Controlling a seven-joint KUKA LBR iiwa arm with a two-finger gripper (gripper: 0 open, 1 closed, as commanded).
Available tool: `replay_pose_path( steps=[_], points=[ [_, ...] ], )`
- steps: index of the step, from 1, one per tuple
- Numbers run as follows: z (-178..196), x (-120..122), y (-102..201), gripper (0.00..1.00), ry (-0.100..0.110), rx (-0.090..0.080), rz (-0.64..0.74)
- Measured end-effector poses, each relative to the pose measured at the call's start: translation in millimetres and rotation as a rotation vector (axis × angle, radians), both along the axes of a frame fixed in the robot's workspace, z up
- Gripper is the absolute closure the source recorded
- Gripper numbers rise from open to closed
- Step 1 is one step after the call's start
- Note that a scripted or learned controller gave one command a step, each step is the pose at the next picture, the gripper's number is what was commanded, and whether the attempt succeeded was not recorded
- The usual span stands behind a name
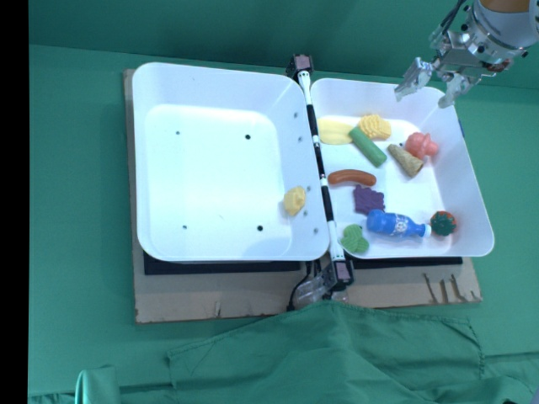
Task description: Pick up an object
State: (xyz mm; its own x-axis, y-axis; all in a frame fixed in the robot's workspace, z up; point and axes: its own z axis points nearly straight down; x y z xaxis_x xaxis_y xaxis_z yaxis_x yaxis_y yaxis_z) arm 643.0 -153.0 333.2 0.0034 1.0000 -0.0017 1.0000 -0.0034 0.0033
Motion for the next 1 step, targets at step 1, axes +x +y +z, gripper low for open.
replay_pose_path(
  steps=[1],
  points=[
    [0.0, 0.0, 0.0, 0.0, 0.0, 0.0, 0.0]
  ],
)
